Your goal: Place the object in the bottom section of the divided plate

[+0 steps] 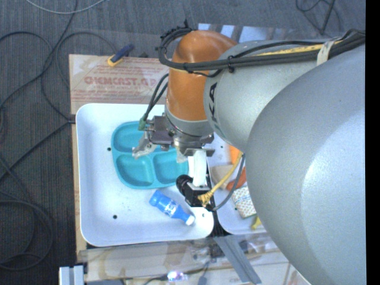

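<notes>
The grey arm reached in from the right, its orange band standing over the far part of the left bin, so that the wrist hung directly above the divided plate; that placing suited a drop into the plate rather than a pick from the bin floor. The gripper sat low over the plate's middle, where the dividing ridges met, and whether it was wide, narrow or carrying anything could not be told, since the wrist housing and cables covered it. The plate was a turquoise, smooth moulded plastic dish with rounded corners and raised ribs splitting it into compartments; its right part lay hidden under the arm. The likely object, a small blue bottle with a white cap and a printed label, lay on its side on the bin floor just near of the plate, apart from its rim and slanting toward the near right. By that reading the task was not yet done. The bin was shallow, glossy white with a curved lip, and a second white bin lay just right of it.
</notes>
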